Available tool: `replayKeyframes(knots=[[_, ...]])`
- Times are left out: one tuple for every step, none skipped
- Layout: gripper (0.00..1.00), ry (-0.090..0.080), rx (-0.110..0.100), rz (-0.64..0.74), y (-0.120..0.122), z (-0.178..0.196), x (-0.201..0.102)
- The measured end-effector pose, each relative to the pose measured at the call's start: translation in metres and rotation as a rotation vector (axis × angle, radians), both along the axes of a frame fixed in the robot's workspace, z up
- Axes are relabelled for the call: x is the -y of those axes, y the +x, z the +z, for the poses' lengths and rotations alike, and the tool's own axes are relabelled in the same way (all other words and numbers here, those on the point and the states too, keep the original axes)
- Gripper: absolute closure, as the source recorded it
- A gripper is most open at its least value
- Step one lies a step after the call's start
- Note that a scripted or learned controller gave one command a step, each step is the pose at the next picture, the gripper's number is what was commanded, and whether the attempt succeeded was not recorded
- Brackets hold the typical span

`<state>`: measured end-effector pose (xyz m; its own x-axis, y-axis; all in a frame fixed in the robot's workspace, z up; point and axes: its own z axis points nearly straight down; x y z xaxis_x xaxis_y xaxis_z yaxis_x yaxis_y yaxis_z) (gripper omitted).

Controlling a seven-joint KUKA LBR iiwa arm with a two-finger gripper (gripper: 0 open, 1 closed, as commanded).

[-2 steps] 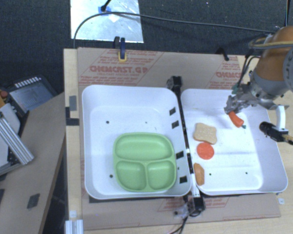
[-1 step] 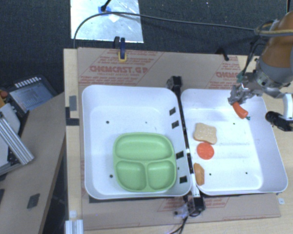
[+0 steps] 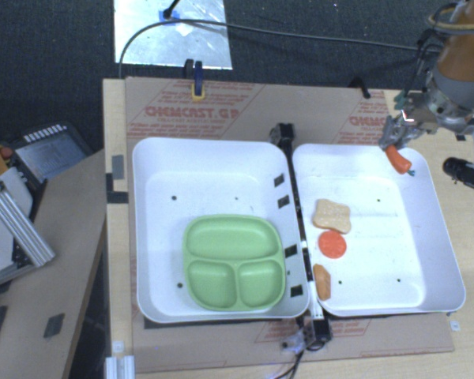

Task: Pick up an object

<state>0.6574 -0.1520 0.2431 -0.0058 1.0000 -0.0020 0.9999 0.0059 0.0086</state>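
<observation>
Camera view, looking down on both bins. Upper right of the frame: arm (image 3: 458,61) reaching in, gripper (image 3: 395,142) hanging over the far right corner of the right bin (image 3: 426,290). Directly under the fingertips, a small orange piece, call it the carrot (image 3: 399,161), sitting right at the tips and seemingly off the bin floor. Looks pinched and lifted, by the read of it, though the contact itself is too small to see cleanly. So: grasp apparently made, lift under way, a clear raise away from the bin left to confirm.

Centre of the frame, left side of the right bin: tan biscuit (image 3: 332,215), red disc (image 3: 332,245) just below it, small orange nugget (image 3: 322,281) lower down by the divider. All well apart from the gripper, lying flat on the bin floor.

Lower left-centre: green tray (image 3: 233,260) with three compartments, resting in the left bin (image 3: 166,172).
</observation>
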Motion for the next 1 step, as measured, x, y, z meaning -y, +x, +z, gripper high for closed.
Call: replayKeyframes(knots=[[1.0,0.004,-0.007,0.002,-0.0195,-0.0097,-0.0522]])
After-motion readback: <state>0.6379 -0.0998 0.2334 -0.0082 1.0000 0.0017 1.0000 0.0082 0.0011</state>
